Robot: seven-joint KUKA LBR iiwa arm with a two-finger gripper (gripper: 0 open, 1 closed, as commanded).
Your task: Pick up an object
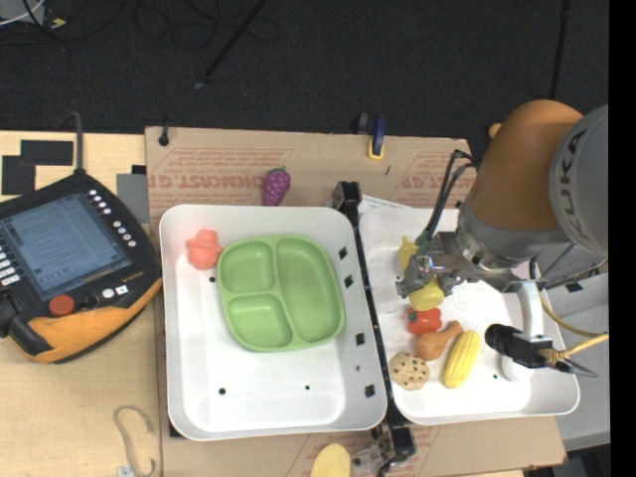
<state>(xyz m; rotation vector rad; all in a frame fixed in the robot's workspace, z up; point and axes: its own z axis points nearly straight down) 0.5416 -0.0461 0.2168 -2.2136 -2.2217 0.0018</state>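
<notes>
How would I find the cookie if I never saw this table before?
Look in the right white bin, down at its front left corner. The cookie lies there beside the corn cob. It is the only flat, round, tan thing with dark specks.

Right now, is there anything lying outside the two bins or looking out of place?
Yes. A purple toy lies on the cardboard behind the left bin, and a yellow toy lies in front of the bins near the bottom edge. Both are outside the bins. The pink toy sits beside the green tray, not in it.
</notes>
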